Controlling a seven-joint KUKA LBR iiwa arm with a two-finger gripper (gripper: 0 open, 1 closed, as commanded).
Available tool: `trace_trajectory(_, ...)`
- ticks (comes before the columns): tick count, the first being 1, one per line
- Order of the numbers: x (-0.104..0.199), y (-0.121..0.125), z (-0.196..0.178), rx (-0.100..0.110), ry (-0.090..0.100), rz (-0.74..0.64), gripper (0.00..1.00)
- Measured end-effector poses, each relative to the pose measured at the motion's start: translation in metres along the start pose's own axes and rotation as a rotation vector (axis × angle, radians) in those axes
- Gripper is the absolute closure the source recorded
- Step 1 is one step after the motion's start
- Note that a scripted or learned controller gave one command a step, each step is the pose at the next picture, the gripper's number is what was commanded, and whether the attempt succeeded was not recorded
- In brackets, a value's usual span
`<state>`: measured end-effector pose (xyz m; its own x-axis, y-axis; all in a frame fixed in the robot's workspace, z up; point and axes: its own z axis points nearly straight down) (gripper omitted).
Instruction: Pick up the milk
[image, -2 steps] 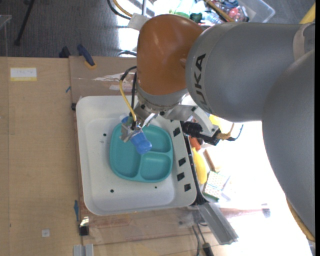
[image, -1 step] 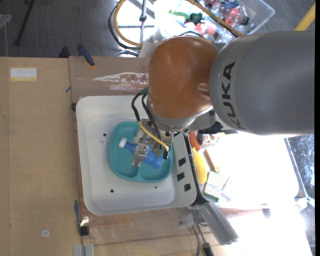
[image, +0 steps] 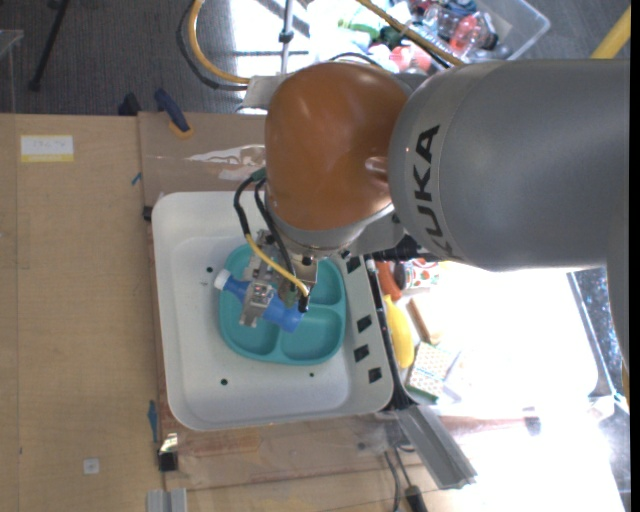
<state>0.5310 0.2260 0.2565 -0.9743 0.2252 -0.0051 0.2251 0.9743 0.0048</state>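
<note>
In the right bin (image: 375, 385), close against the wall it shares with the left bin (image: 190, 300), you see a small white carton with red marks (image: 424, 273), tucked under the edge of the arm (image: 500, 160). That looks like the milk, though the glare over that bin washes out much of it, so treat the identification as likely rather than sure. Near it lie a yellow piece (image: 401, 338), an orange stick (image: 386, 283) and a small patterned box (image: 432, 368).

The gripper (image: 260, 308) hangs over the left bin instead, above a teal divided plate (image: 310, 345) and just at a blue object (image: 285, 320) lying on it. You cannot tell from this angle whether the jaws are wide or narrow, nor whether they touch the blue object.

Expect the carton to be light and stiff enough along its flat sides, but it may dent or slip if you squeeze hard, and its coated skin is probably smooth. Take hold across two opposite flat faces around mid-height, not at the folded top. Because it sits near the bin wall and beside the orange stick, plan room for one jaw on the wall side, or the carton may tip or get pushed away.
</note>
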Motion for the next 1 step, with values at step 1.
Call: trace_trajectory(1,0.0289,-0.0119,-0.0322,0.002,0.001,0.394,1.00)
